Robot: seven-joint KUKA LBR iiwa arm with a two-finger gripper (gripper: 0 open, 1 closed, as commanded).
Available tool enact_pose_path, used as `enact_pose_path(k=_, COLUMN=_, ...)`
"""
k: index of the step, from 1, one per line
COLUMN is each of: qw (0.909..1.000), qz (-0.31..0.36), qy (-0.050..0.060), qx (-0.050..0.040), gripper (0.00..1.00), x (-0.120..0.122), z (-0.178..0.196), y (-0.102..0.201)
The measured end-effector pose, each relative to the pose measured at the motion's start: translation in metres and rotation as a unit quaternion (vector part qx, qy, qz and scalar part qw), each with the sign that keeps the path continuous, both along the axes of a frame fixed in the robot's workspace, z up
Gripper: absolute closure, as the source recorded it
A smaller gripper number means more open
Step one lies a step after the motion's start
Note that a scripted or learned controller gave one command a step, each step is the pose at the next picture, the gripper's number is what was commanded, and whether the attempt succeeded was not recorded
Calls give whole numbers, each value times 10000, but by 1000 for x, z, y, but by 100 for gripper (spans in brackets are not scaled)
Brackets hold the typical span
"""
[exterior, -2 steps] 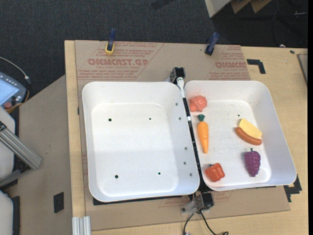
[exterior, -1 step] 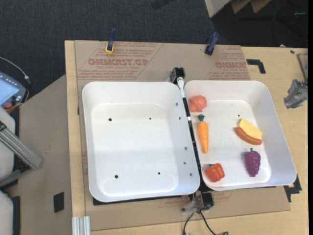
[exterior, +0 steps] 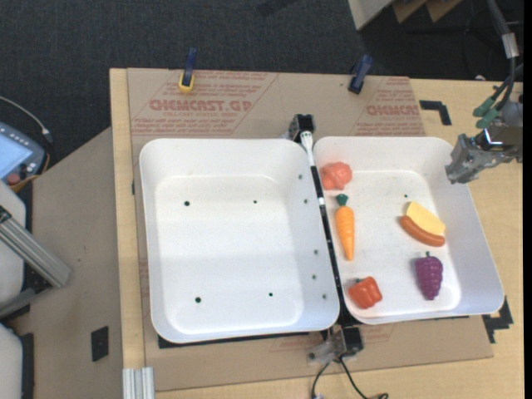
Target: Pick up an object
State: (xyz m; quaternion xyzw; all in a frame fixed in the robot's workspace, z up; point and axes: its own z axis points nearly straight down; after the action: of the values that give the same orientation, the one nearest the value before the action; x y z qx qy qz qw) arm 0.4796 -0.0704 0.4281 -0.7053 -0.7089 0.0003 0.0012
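The right bin (exterior: 465,223) holds several toy foods. A pink lumpy piece (exterior: 337,175) lies at its far left, with an orange carrot (exterior: 345,232) just below it. An orange-red pepper (exterior: 364,292) sits near the front edge. A yellow and orange wedge (exterior: 423,224) lies right of centre, and a purple grape bunch (exterior: 429,275) is below that. My gripper (exterior: 462,165) hangs over the bin's far right rim, apart from all the foods, with nothing seen in it.
The left bin (exterior: 166,248) stands beside the right one, and a black divider strip (exterior: 320,214) runs between them. Both rest on a cardboard sheet (exterior: 249,98) held by blue and yellow clamps (exterior: 189,71) at the back.
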Motion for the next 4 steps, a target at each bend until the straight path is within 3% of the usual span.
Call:
enact_pose_path(k=2, qw=10000, qz=-21, qy=5, qx=-4, gripper=100, x=0, z=-42, y=68)
enact_pose_path(k=3, qw=10000, qz=-28, qy=-5, qx=-5, gripper=0, x=0, z=-41, y=67)
enact_pose_path(k=4, qw=10000, qz=-28, qy=-5, qx=-6, gripper=0, x=0, z=-41, y=67)
